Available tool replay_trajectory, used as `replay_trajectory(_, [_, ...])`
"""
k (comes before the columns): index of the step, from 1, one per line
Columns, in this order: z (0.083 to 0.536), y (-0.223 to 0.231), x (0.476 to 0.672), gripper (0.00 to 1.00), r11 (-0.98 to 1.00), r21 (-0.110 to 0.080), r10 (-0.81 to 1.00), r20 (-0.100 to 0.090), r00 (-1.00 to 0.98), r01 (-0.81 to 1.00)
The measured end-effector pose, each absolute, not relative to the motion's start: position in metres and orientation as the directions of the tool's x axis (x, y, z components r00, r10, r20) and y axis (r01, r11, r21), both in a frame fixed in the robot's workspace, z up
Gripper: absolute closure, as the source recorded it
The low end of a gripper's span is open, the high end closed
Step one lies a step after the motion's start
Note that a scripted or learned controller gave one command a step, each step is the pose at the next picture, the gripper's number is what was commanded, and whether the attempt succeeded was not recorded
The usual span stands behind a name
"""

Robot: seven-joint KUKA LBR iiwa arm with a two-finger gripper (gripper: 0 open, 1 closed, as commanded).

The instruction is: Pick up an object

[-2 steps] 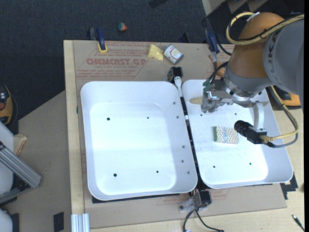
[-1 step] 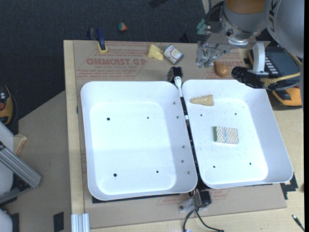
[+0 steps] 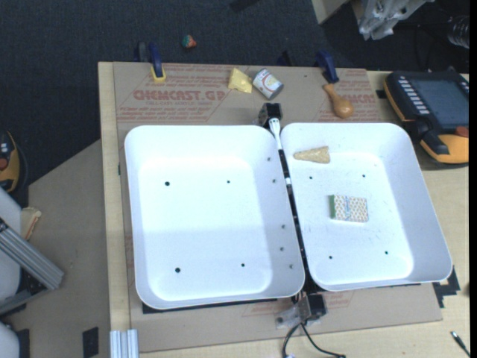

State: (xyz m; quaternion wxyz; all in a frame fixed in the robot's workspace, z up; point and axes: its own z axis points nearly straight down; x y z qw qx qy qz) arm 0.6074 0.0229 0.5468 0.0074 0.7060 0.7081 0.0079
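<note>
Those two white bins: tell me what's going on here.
Nothing is being handled at this moment. The right bin holds a small patterned packet near its middle and a tan wedge-shaped piece near its far edge, apart from each other. Metal robot hardware sits high at the top right, well away from both bins. A yellow piece and a wooden pear-shaped item lie on the board behind the bins.

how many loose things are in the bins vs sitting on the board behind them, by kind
In the right bin:
tan wedge-shaped piece: 1
patterned rectangular pad: 1
On the board behind the bins:
yellow wedge: 1
small white box: 1
wooden pear-shaped piece: 1
Total: 5
</note>
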Motion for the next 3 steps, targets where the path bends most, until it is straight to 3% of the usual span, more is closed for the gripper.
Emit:
replay_trajectory(1, [0.487,0.146,0.576,1.0,0.013,-0.008,1.0,0.002,-0.013,1.0])
replay_trajectory(2, [0.539,0.174,0.539,1.0,0.006,0.007,1.0,0.004,-0.006,1.0])
replay_trajectory(3, [0.446,0.224,0.485,1.0,0.008,-0.013,1.0,-0.003,-0.008,1.0])
